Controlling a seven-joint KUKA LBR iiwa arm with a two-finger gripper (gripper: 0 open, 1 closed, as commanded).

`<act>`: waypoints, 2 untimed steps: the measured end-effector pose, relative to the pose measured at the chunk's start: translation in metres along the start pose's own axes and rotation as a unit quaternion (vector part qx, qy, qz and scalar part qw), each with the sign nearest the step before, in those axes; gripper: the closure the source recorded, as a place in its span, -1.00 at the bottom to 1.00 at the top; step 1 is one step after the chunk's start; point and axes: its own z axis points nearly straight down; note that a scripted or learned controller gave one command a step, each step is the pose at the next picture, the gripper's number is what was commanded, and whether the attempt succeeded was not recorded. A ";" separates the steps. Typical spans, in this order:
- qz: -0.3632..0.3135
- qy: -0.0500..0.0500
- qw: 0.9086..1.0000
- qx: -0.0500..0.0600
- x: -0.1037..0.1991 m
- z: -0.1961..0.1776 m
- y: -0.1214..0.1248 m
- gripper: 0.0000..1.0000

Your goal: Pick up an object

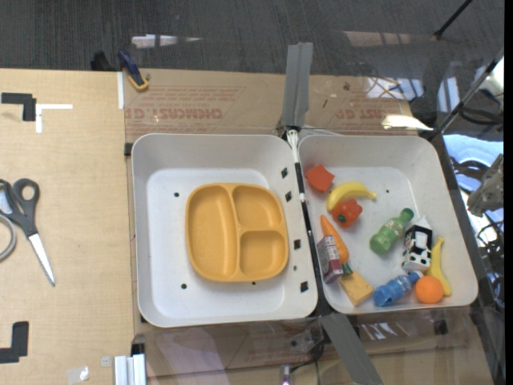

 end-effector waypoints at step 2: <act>-0.120 -0.001 0.993 -0.001 -0.059 0.204 0.093 1.00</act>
